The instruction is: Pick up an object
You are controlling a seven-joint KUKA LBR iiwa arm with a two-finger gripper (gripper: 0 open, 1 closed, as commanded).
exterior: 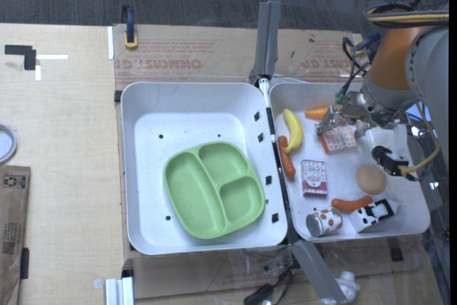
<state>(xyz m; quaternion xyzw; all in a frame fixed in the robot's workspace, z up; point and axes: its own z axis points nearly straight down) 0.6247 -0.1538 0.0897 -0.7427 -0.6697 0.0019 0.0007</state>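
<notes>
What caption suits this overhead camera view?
Grey arm reaches into right bin of toys; green divided plate sits in left bin.

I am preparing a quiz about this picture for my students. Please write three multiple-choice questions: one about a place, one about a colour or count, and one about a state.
1. Where does the green divided plate lie?
A. In the left bin
B. In the right bin
C. On the wooden bench top

2. How many compartments does the plate have?
A. Two
B. Three
C. Five

3. How is the banana placed?
A. It lies flat on the right bin's floor, near the divider
B. It stands on the plate
C. It hangs over the bin's rim

Answers:
1 A, the plate rests on the floor of the left bin.
2 B, three hollows show in the plate.
3 A, it lies flat beside the divider.
</notes>
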